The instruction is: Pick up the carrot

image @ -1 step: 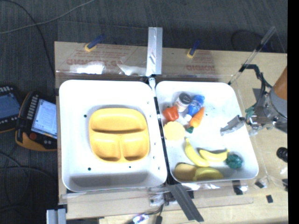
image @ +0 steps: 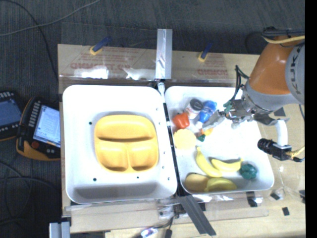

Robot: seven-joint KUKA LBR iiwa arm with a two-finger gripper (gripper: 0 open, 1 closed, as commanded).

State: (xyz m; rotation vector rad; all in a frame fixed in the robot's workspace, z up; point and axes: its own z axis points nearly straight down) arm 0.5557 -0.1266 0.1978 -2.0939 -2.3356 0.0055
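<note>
The carrot (image: pixel 181 120), a short orange-red piece, lies in the upper left part of the right bin (image: pixel 257 148), close to the divider between the bins. My gripper (image: pixel 216 117) hangs over the same bin, a little to the right of the carrot. It is beside a blue and white bottle (image: pixel 206 108), and a small gap separates it from the carrot. Nothing is visibly held. The grey wrist and orange band (image: pixel 271 73) reach in from the right.
Around the carrot lie a grey can (image: pixel 195 104), a pale yellow disc (image: pixel 184 139), two bananas (image: pixel 216 165), a green lump (image: pixel 248 171) and a brownish fruit (image: pixel 195 182). The left bin (image: pixel 79 113) holds a yellow divided tray (image: pixel 127 142).
</note>
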